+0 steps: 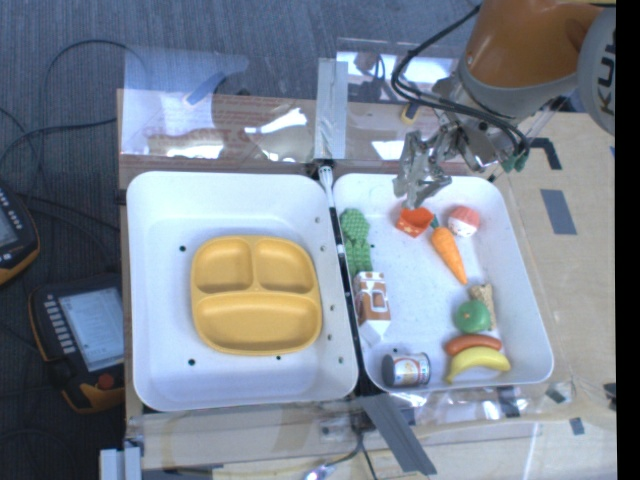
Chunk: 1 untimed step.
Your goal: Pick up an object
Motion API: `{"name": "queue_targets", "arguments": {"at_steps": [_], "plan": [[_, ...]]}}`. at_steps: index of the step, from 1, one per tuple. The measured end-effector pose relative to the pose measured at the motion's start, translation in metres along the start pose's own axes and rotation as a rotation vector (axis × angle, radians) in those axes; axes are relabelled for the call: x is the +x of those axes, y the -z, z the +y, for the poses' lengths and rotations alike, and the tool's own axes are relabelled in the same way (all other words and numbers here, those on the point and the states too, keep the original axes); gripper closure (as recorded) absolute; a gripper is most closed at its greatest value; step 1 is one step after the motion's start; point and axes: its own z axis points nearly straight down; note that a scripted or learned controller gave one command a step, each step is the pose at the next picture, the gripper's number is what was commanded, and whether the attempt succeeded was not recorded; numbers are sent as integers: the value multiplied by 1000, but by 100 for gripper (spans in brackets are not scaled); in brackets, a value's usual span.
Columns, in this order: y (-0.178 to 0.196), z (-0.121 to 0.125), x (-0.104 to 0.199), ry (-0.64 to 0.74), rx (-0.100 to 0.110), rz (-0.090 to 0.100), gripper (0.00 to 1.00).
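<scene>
My gripper (420, 190) hangs over the far part of the right bin (530, 308), its metal fingertips just above a small red-orange toy piece (413, 221). Nothing shows between the fingers. Next to that piece lie an orange carrot (450, 253) and a white-and-red round toy (462, 221). Along the bin's left wall sit a green corn cob (354, 230) and a small brown-and-white carton (372, 298). Nearer the front are a green apple-like toy (473, 316), a red sausage (472, 344), a yellow banana (478, 363) and a tin can (408, 369).
The left bin (160, 218) holds a yellow divided plate (257, 293). Clear plastic panels stand behind both bins. The arm's orange band (535, 18) and cables loom over the right bin's far corner. A black device lies on the floor at the left.
</scene>
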Motion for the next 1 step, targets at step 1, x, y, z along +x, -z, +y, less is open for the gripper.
{"name": "queue_targets", "arguments": {"at_steps": [1], "plan": [[30, 87, -39, 16, 3, 10, 100]]}}
